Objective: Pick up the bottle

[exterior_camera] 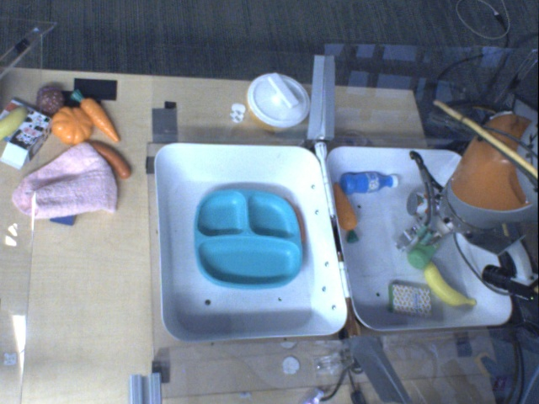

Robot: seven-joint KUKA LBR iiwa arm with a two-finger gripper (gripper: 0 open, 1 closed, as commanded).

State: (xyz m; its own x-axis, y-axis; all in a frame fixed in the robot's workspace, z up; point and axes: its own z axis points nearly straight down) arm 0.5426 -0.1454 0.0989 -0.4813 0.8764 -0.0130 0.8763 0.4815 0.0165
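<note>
A small blue bottle (365, 182) with a white cap lies on its side near the top of the right bin (379, 259), cap pointing right. My gripper (421, 225) hangs low over the right part of that bin, below and to the right of the bottle and apart from it. Its metal fingers reach down next to a green object (420, 256). The grey arm with its orange band (488, 175) comes in from the right.
The right bin also holds a carrot (344, 209) by its left wall, a yellow banana (446, 286) and a small sponge (410, 297). A blue divided plate (249, 236) lies in the left bin (177, 225). Toy food and a pink cloth (67, 185) sit on the bench at left.
</note>
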